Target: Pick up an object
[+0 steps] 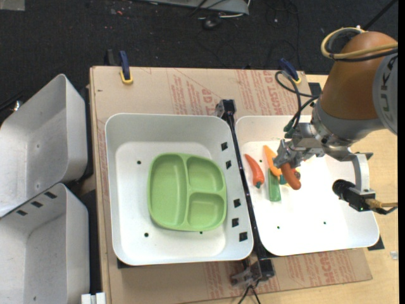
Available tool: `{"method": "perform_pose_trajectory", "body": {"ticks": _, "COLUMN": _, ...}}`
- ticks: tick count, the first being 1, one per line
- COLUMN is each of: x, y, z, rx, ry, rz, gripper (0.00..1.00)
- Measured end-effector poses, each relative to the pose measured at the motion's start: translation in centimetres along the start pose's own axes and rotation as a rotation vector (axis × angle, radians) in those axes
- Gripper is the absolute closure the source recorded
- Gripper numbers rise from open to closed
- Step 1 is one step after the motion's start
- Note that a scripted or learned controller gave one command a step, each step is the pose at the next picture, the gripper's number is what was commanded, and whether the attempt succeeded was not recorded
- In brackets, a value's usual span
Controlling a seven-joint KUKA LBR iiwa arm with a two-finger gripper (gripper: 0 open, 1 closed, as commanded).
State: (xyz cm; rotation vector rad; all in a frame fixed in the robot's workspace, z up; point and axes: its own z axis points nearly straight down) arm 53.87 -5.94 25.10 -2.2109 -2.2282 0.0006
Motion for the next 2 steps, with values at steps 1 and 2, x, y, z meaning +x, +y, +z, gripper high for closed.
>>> {"method": "perform_pose_trajectory", "body": {"ticks": 1, "x": 5.8, "y": 0.9, "z": 0.6, "rx": -0.002, "ry": -0.001, "rz": -0.001, "gripper": 1.00}}
{"method": "perform_pose_trajectory", "body": {"ticks": 2, "x": 10.3, "y": 1.0, "z": 1.1, "rx": -0.001, "ry": -0.001, "rz": 0.001, "gripper": 1.00}}
